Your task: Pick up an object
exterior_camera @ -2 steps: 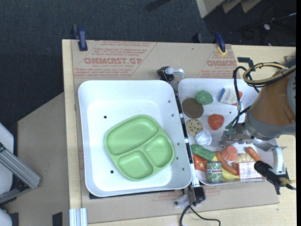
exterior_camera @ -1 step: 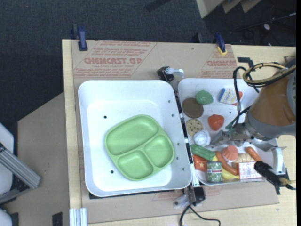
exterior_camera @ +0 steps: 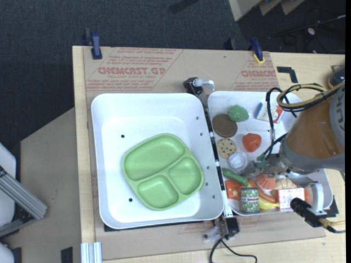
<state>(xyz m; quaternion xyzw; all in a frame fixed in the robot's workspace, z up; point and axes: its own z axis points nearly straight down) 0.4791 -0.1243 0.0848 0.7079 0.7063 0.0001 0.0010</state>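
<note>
The right bin [exterior_camera: 247,95] holds several toy foods. There is a green ball [exterior_camera: 238,113], a brown disc [exterior_camera: 224,125], a cookie [exterior_camera: 225,146] and a red tomato [exterior_camera: 252,141]. Nearer the front lie a clear round piece [exterior_camera: 237,161], a green pickle [exterior_camera: 236,176], a small can [exterior_camera: 250,200] and a printed box [exterior_camera: 288,197]. My gripper [exterior_camera: 267,164] is low over the right bin's middle, just right of the clear piece and above an orange-red piece [exterior_camera: 267,182]. The wrist hides what lies under it.
The left bin [exterior_camera: 109,119] carries a green divided plate [exterior_camera: 162,171]. A small blue and white carton [exterior_camera: 267,112] lies at the right bin's back. Black cables [exterior_camera: 285,95] loop over that bin's far right corner. The bins' shared wall [exterior_camera: 211,147] runs between them.
</note>
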